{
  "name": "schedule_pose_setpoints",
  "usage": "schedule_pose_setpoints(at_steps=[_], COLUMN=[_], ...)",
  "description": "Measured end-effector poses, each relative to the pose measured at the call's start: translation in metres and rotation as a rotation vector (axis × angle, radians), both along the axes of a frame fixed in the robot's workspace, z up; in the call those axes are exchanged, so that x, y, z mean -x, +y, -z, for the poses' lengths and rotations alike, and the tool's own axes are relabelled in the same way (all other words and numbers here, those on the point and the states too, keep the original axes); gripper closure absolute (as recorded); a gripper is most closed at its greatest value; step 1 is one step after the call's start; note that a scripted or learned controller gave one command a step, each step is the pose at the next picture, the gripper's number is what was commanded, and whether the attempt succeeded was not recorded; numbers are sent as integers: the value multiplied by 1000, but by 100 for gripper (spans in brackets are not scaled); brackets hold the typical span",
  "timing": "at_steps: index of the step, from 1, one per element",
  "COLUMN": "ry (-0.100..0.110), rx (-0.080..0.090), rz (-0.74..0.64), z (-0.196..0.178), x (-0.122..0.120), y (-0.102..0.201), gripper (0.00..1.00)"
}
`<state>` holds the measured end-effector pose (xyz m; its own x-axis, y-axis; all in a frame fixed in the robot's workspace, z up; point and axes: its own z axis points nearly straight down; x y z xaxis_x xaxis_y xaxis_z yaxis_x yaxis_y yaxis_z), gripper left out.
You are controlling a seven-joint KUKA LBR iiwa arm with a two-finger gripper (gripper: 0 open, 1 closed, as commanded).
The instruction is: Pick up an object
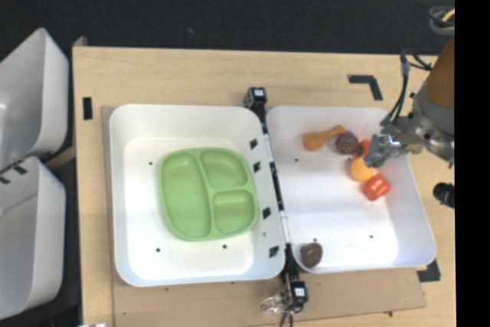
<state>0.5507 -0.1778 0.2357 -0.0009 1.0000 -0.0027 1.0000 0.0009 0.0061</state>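
The right bin (337,241) holds an orange-tan drumstick-shaped piece (321,138), a dark maroon round piece (348,142), a yellow-orange ball (361,168) and a red block (376,187). A brown round object (310,254) lies at the bin's near left corner. My gripper (377,152) reaches in from the right and hangs just above the yellow-orange ball, beside the maroon piece. Nothing can be seen held between its fingers.
The left bin (134,241) holds a green divided plate (207,192). A black-clipped divider (269,180) runs between the bins. White containers (31,96) stand at the far left, off the bench. The arm's orange band (442,80) is at the right edge.
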Motion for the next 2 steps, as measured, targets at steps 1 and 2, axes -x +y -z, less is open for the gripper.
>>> schedule_pose_setpoints(at_steps=[1,2], ry=[2,5], rx=[-1,-4], rz=[-1,-6], z=[-39,-43], x=[-1,-5], y=[-1,53], gripper=[100,100])
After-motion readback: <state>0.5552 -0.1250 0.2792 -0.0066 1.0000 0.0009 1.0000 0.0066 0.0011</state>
